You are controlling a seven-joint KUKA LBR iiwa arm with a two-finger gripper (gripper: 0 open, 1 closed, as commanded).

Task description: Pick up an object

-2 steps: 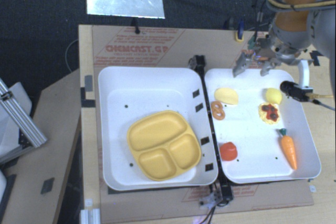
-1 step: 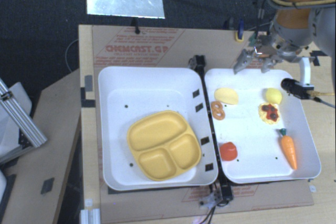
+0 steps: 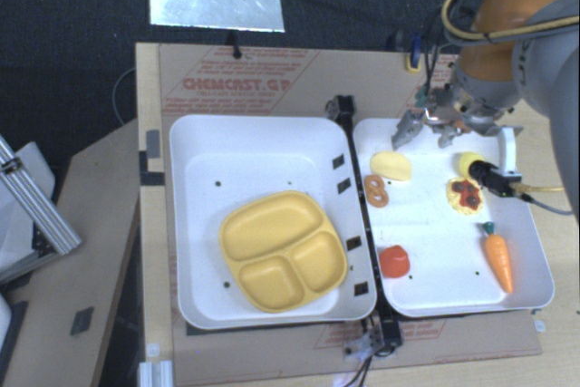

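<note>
Brown board (image 3: pixel 237 79) reads "CHEMCAST" behind the white bins (image 3: pixel 199 149)

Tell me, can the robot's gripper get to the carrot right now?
Probably yes. The carrot lies alone near the right bin's front corner, with nothing on top of it, and the gripper hangs over that same bin's back.

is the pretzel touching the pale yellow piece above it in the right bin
Apart. The camera view shows a thin strip of white bin floor between the pretzel and the pale yellow piece.
</note>
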